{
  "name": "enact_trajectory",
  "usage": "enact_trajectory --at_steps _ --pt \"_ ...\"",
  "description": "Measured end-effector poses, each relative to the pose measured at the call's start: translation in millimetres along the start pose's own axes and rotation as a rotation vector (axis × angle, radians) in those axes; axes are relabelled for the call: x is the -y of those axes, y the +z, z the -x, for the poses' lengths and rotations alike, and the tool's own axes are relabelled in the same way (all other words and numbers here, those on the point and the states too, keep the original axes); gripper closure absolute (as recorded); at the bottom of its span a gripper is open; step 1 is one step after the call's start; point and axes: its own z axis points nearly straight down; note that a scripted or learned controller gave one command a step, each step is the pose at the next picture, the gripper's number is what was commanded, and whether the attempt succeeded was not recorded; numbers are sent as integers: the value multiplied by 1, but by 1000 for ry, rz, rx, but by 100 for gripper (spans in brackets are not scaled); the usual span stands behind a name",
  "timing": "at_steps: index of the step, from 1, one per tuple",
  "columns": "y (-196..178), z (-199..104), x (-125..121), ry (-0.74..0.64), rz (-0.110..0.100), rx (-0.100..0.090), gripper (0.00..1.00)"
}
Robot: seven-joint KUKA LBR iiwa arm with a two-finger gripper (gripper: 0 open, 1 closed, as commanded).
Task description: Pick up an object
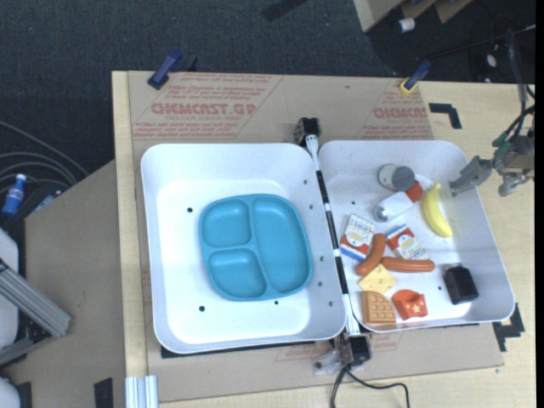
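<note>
I see the gripper (486,175) over the right bin's (493,253) far edge, carrying nothing.
I cannot tell how wide it stands; the banana (438,212) lies just beside it, nearer me.
</note>
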Motion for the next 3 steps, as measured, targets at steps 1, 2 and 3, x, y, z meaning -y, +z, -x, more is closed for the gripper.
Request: enact_trajectory --at_steps 1,2,3 --pt "129 -43 -87 -1 0 0 0" --pt "161 -29 -109 -2 6 2 0" --pt "163 -73 -107 -1 -1 -1 0"
